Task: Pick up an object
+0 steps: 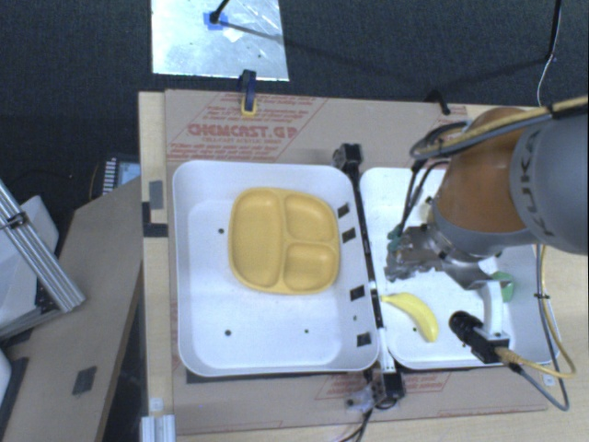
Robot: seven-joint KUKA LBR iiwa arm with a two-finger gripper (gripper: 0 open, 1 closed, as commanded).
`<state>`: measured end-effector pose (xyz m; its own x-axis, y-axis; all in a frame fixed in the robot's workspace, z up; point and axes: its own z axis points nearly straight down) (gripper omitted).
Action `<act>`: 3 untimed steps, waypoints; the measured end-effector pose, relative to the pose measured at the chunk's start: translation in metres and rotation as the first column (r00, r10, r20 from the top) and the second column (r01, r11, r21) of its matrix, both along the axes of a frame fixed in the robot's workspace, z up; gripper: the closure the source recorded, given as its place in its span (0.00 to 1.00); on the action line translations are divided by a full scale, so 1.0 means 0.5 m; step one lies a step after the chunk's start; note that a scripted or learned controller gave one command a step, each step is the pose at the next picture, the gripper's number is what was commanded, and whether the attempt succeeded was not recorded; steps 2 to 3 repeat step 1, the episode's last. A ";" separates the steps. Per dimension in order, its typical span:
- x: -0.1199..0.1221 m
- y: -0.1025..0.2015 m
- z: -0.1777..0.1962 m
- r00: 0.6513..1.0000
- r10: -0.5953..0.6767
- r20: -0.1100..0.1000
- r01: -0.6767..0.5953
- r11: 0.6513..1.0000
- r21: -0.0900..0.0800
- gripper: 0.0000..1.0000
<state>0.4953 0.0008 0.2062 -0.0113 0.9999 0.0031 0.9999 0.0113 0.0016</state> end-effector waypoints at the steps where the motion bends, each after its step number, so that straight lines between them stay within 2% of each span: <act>1: 0.014 0.116 -0.006 1.000 -0.001 -0.001 0.001 1.000 0.000 1.00; 3: 0.014 0.116 -0.006 1.000 -0.001 -0.001 0.001 1.000 0.000 1.00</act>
